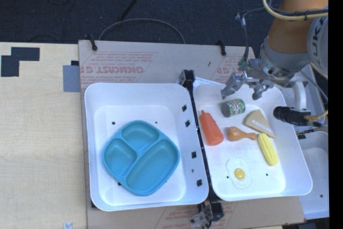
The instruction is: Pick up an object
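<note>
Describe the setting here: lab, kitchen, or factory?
Likely a robotics lab bench: two white bins on cardboard, toy food such as a fried egg, and loose cables behind.

Robotics lab: bench-mounted arm (295, 13), cables (134, 24).

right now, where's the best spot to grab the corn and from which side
Grip the corn across its middle, coming straight down from above. It lies flat in the right bin, long and narrow, so fingers should close across its short width; the drumstick sits close on its left.

Pale wooden bench (37, 142), cardboard sheet (134, 64), two white bins (134, 96) side by side
</note>
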`<state>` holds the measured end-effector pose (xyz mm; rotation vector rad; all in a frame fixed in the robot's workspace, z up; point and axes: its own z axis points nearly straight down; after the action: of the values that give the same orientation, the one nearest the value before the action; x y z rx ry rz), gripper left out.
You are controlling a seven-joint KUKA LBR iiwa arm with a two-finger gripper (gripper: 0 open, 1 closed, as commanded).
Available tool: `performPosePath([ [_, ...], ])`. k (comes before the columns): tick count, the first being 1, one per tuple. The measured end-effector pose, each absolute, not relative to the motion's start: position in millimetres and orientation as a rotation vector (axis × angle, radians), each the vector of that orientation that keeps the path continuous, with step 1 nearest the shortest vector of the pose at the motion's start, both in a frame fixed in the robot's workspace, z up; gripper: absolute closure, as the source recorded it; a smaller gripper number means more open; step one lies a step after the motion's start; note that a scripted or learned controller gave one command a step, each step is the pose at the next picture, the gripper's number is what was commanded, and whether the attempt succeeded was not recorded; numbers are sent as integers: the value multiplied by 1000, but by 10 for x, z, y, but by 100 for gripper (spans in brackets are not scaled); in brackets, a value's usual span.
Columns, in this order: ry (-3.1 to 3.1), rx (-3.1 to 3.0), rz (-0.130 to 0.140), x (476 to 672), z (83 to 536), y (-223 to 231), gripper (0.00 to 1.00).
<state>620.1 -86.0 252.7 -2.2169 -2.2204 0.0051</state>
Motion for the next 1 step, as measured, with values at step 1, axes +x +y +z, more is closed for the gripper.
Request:
performPosePath([
  [1, -2217, -2216, 10, 6229, 1993, -948, 0],
])
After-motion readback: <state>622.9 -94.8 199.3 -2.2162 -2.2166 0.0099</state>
